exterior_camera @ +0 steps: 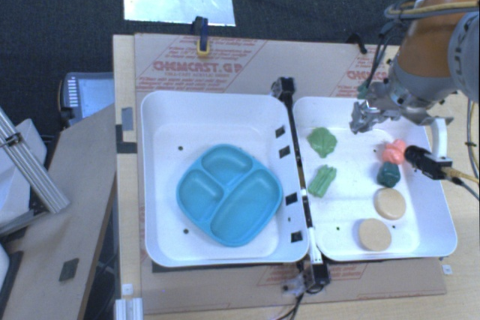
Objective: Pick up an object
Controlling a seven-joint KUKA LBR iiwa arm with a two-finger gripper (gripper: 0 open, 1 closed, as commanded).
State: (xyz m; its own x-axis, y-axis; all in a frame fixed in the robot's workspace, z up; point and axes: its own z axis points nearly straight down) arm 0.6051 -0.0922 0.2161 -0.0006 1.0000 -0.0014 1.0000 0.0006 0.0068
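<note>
left bin (161, 161): white
divided plate (229, 193): light blue, plain
right bin (439, 225): white
far leafy piece (322, 141): green
near ridged piece (322, 180): green
rounded piece (394, 152): pink-orange
lump beside it (388, 175): dark teal
two discs (389, 203): tan
board under bins (247, 60): pale brown, printed with red lettering
arm (435, 34): grey, with orange band
claw (361, 118): metallic grey
</note>
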